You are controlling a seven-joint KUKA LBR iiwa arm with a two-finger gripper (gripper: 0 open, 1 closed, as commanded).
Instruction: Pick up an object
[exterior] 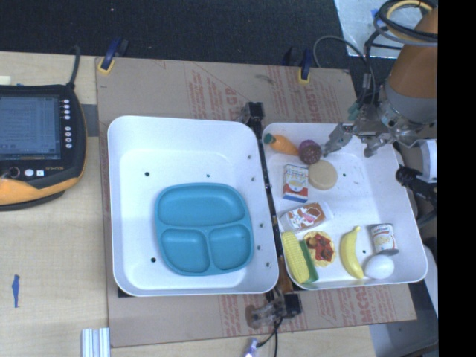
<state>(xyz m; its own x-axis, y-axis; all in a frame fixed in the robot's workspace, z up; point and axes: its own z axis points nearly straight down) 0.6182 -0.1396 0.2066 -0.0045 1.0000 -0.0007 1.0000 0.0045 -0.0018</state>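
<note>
Right bin (405, 199), white, shallow, right of centre in the frame: holds the loose pickable items. Upper row: a small carrot (282, 144) at the bin's upper left corner, a dark purple round item (310, 152) just right of it, a tan disc (323, 175) touching the purple item from below right. Middle: a small carton (296, 183) left of the disc, a flat printed packet (305, 216) below it. Lower row, left to right: corn cob (296, 257), red and yellow item (320, 248), banana (351, 253), small can (382, 238), white egg (379, 267) just below the can.

Gripper (355, 137): above the bin's upper edge, upper right of the frame, fingers spread apart with nothing between them; left fingertip near the purple item, not touching.

Left bin (130, 199): holds a blue three-compartment tray (203, 227), lower centre.

Far left of the frame: a pendant with screen (37, 143) on the bench.
</note>
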